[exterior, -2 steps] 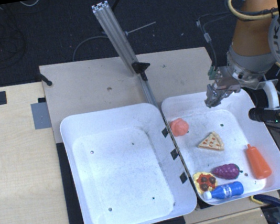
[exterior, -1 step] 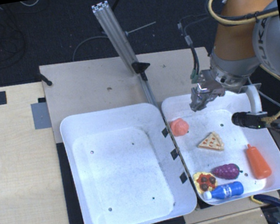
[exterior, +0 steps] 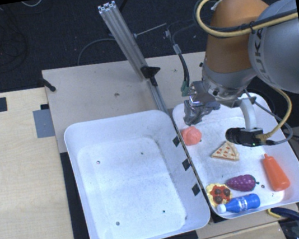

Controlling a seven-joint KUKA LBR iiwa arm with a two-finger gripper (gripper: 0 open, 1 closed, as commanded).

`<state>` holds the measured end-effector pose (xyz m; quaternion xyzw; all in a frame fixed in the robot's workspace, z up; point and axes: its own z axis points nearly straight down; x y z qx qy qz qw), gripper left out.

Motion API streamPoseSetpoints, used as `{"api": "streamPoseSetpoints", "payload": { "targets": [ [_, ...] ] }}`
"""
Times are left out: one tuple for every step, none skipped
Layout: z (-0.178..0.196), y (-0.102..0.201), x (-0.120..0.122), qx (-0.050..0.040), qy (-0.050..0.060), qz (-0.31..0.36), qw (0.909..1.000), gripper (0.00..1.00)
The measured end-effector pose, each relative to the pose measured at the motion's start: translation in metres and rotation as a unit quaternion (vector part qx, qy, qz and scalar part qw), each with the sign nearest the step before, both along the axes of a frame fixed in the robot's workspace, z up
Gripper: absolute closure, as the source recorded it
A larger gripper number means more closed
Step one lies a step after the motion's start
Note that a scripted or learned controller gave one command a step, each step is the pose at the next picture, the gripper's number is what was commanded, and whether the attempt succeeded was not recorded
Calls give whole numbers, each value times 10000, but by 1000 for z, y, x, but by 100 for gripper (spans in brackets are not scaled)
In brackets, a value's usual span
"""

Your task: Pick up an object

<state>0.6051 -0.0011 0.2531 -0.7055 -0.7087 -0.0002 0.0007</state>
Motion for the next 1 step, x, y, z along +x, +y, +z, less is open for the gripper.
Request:
{"api": "streamPoseSetpoints", "payload": {
  "targets": [
    [-16,51,-4,-4,5,-7,10000,100]
  ]
}}
